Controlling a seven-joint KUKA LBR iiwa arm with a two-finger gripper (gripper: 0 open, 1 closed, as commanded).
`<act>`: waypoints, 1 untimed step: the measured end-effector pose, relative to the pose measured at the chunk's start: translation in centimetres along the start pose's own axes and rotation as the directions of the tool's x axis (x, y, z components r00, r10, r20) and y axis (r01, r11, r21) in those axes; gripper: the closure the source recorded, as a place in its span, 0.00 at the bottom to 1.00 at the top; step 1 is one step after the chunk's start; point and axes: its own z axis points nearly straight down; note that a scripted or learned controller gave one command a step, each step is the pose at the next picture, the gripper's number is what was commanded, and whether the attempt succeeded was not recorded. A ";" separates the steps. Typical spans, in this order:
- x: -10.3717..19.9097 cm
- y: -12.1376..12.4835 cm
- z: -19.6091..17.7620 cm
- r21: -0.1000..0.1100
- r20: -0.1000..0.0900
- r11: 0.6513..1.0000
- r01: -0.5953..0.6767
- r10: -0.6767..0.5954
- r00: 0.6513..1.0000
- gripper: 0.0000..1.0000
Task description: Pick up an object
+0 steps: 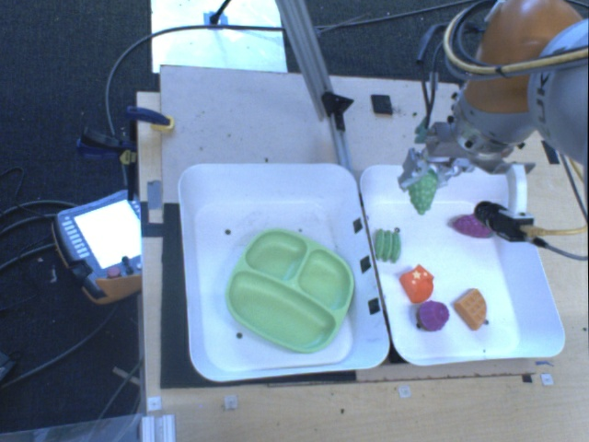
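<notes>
Green grape bunch point(423, 192) hangs btwn the claw point(425, 175) fingers, gripped, lifted over right bin point(543, 325) near its back-left corner. Below: green pea pods point(387, 244), purple eggplant point(471, 226) to the right.

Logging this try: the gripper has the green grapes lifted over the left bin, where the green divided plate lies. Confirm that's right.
Not quite. The camera view shows the gripper holding the green grapes over the right bin, not the left bin. The green divided plate does lie in the left bin.
</notes>
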 end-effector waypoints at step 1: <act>3.9 -2.6 1.4 0.002 0.000 1.000 0.000 0.000 1.000 1.00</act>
